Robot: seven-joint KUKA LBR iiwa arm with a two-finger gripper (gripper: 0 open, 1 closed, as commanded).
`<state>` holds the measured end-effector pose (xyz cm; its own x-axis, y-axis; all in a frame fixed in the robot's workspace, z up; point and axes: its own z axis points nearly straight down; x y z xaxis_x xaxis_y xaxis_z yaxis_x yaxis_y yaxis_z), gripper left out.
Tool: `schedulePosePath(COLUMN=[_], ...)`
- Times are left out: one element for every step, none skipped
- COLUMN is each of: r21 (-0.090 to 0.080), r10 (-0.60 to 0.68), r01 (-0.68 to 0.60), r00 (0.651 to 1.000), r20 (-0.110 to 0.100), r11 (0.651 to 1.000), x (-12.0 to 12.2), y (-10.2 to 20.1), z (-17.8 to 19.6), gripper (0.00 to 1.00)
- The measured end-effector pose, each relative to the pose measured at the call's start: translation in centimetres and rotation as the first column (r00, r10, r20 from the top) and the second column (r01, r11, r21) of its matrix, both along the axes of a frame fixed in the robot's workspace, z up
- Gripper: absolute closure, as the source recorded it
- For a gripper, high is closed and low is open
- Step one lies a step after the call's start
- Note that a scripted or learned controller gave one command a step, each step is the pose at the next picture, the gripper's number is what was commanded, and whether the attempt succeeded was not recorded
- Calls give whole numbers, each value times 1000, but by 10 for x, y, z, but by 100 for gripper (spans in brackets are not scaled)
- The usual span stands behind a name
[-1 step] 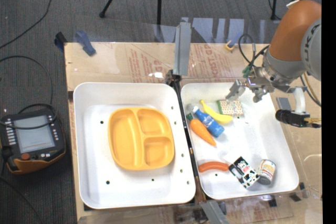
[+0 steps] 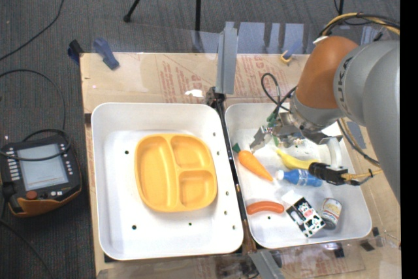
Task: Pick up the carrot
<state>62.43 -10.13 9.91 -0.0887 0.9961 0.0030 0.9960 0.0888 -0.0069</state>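
Table: wooden table (image 2: 163, 75) with printed red lettering, bearing two shallow white bins side by side.
Left bin: white rectangular bin (image 2: 111, 134), holding one yellow plastic plate (image 2: 175, 172) with three compartments, lying flat near the bin's middle.
Right bin: white rectangular bin (image 2: 362, 219), holding the small items listed below.
Arm: grey arm with orange band (image 2: 330, 72), entering from the right and bending down over the upper part of the right bin.
Hand: two-finger hand (image 2: 269, 135), low over the upper left part of the right bin, just above and to the right of the carrot; cannot tell how far it is open, and nothing is seen between its tips.
Carrot: orange tapered toy carrot with green top (image 2: 253, 165), lying in the left part of the right bin, green end toward the upper left, point toward the lower right; apart from the hand.
Banana: yellow toy banana (image 2: 295, 159), lying right of the carrot, partly under the hand's body.
Bottle: small blue bottle with white cap (image 2: 302, 178), on its side, just below the banana.
Sausage: orange-red toy sausage (image 2: 265, 208), lying near the bin's lower left.
Carton: small black-and-white patterned box (image 2: 305, 216), right of the sausage.
Can: small silver can (image 2: 331, 211), just beside the carton.
Pendant: grey control pendant with screen (image 2: 40, 172), on the carpet left of the table.
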Motion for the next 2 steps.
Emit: schedulePosePath(r21=[1, -12], r10=[-85, 210], r01=[85, -210], r00=[996, 978], r20=[-5, 6], r11=[996, 978], x=[-92, -94], y=[1, 13], z=[-17, -13], gripper=[0, 0])
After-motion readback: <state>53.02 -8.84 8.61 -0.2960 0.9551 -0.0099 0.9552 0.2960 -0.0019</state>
